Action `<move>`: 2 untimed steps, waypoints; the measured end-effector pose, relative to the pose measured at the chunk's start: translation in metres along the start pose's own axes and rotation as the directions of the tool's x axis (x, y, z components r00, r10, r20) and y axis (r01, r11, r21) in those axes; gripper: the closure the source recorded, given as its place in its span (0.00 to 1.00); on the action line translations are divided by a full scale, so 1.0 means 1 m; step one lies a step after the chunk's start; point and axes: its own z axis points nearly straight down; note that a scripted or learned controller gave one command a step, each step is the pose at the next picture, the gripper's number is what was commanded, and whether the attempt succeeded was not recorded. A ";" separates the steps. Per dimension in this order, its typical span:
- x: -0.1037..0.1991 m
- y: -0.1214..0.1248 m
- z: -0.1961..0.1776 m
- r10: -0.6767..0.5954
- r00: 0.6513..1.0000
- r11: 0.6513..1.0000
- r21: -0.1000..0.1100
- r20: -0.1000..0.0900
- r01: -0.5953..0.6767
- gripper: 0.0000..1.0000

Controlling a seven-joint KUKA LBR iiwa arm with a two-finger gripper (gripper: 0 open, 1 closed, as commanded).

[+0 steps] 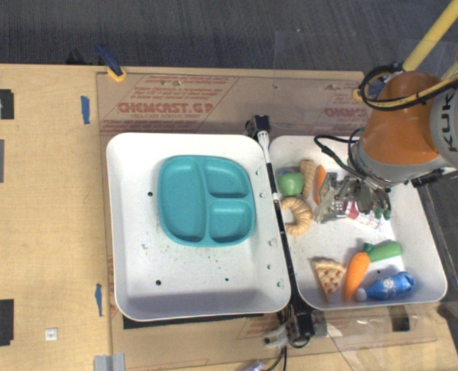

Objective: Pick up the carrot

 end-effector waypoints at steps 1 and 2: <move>0.000 0.000 0.000 0.000 1.000 1.000 0.000 -0.001 0.000 0.00; -0.006 -0.035 0.026 0.194 0.981 0.981 -0.001 -0.005 -0.194 0.00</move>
